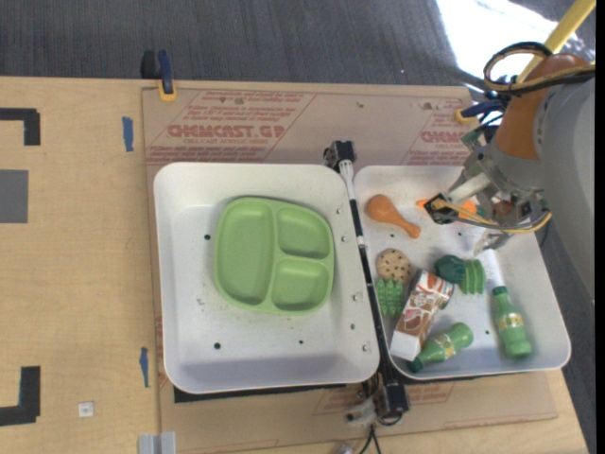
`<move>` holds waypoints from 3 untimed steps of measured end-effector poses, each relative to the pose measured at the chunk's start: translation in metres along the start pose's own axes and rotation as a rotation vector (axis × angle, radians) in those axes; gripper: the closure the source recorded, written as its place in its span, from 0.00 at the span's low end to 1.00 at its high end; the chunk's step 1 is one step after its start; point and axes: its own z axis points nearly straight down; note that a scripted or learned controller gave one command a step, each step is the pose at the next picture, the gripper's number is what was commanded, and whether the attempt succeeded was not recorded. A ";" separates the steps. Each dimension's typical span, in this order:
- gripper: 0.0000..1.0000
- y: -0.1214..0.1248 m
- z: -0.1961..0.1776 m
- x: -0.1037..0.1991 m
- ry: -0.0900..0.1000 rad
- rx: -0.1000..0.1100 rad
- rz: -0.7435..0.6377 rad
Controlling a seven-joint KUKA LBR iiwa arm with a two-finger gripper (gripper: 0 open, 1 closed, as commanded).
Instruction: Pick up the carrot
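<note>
Over the bin [553,343] nearer the arm, the end effector [477,200] is hanging low at the far side, and whether it is apart or clamped cannot be told from this slant. Directly beneath it and poking out toward the other bin, the carrot [454,210] is lying on the white floor, touching or nearly touching the end effector. Just past the carrot's tip a brown drumstick [390,213] is resting. Toward the near rim from the end effector, a leafy green toy [463,272], a cookie [393,265], a carton [423,312] and two green bottles [511,324] [444,342] are sitting clustered. Well apart, in the neighbouring bin [180,253], a green divided plate [274,253] is lying flat on the worktop's [76,282] side.
</note>
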 end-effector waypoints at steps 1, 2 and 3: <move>0.00 0.047 0.020 -0.008 -0.014 0.020 -0.076; 0.00 0.037 0.020 0.002 -0.023 0.020 0.159; 0.00 0.073 -0.067 -0.011 -0.003 -0.004 -0.031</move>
